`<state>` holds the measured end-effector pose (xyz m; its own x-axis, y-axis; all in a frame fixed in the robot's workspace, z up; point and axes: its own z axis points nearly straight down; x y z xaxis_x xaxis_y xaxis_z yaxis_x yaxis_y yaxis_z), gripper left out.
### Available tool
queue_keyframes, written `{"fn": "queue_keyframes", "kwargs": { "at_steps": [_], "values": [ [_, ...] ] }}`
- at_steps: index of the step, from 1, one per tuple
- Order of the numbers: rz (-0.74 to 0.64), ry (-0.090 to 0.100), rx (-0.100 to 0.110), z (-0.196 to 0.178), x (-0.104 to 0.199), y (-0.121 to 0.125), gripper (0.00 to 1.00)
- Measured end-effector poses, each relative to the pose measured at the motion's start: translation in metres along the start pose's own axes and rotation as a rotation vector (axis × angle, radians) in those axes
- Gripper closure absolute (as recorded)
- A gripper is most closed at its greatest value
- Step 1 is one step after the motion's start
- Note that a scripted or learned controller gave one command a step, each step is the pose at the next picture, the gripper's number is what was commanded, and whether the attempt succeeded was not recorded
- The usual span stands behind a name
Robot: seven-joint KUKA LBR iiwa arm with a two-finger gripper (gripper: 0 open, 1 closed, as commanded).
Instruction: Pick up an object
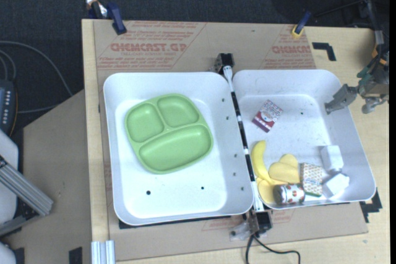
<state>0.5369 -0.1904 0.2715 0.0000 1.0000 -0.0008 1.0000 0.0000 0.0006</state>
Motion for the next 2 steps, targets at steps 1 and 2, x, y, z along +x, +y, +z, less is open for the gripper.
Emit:
{"fn": "queue_keyframes", "kwargs": {
  "at_steps": [1,2],
  "values": [
    [0.0,0.002,0.002,0.158,0.068,-0.017,0.0],
    [-0.001,0.001,0.0,0.187,0.095,0.063,0.0]
  ]
}}
